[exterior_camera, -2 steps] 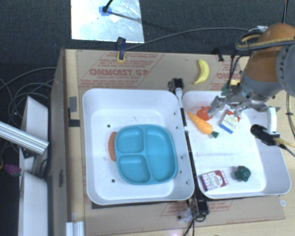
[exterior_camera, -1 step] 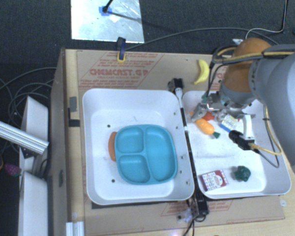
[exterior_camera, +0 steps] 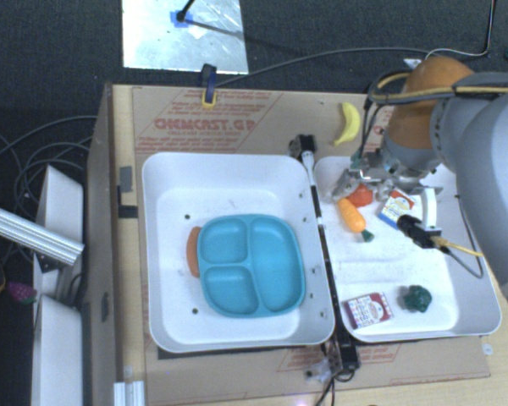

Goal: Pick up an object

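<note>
The gripper (exterior_camera: 361,184) was low in the right bin (exterior_camera: 466,315), just above the carrot (exterior_camera: 352,216) and touching or nearly touching a small red object (exterior_camera: 361,197), but nothing was lifted, so the picking was still to be done. Whether it was apart or together I could not tell, because the wrist covered it. Below the carrot lay a red carton (exterior_camera: 368,309) and a dark green object (exterior_camera: 417,298), untouched.

The tabletop (exterior_camera: 237,117) is covered with brown cardboard printed in red lettering. Two shallow white bins sit on it side by side, the left bin (exterior_camera: 165,227) touching the right bin (exterior_camera: 466,320). A yellow banana (exterior_camera: 350,123) lies on the cardboard just behind the right bin.
</note>
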`<state>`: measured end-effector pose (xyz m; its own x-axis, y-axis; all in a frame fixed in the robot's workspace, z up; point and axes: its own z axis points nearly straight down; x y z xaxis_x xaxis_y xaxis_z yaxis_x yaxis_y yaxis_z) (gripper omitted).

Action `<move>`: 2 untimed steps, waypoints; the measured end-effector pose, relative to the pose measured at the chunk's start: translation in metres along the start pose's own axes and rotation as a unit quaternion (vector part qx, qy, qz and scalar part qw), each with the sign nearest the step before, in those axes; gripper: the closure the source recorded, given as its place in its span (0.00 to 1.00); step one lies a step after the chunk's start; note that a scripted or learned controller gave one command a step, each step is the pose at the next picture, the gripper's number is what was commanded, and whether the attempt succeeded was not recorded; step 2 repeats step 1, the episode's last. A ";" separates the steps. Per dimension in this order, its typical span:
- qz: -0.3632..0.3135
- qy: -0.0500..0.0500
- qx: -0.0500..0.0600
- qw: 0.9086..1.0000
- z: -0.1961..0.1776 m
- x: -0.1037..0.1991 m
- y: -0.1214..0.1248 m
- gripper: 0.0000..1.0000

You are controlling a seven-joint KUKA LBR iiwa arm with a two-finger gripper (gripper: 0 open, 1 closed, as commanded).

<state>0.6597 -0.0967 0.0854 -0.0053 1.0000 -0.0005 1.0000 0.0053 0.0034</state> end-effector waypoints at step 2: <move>-0.001 0.000 -0.002 1.000 -0.012 0.000 0.002 1.00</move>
